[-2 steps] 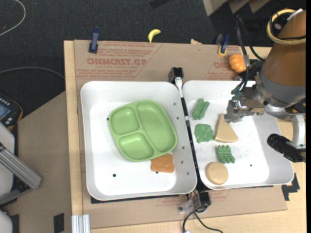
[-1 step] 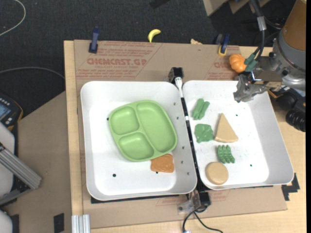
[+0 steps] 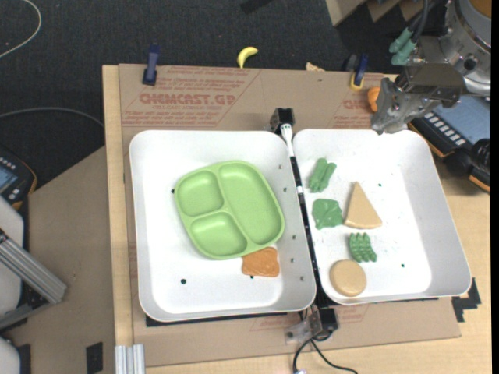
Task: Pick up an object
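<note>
My gripper (image 3: 387,117) hangs over the far rim of the right bin (image 3: 413,150), near its back left corner, apart from every object. In that bin lie a long green piece (image 3: 321,174), a green leafy piece (image 3: 327,213), a tan wedge (image 3: 361,207), a ridged green piece (image 3: 362,248) and a round tan disc (image 3: 348,277). The left bin (image 3: 156,178) holds a green divided plate (image 3: 228,209), with an orange piece (image 3: 261,263) against its near edge.
A black divider (image 3: 295,170) runs between the two bins. Behind them on the cardboard sheet (image 3: 195,100) are two blue clamps (image 3: 150,65) (image 3: 359,70). A yellow banana toy (image 3: 247,54) lies past the sheet. Grey equipment (image 3: 19,275) stands at the left.
</note>
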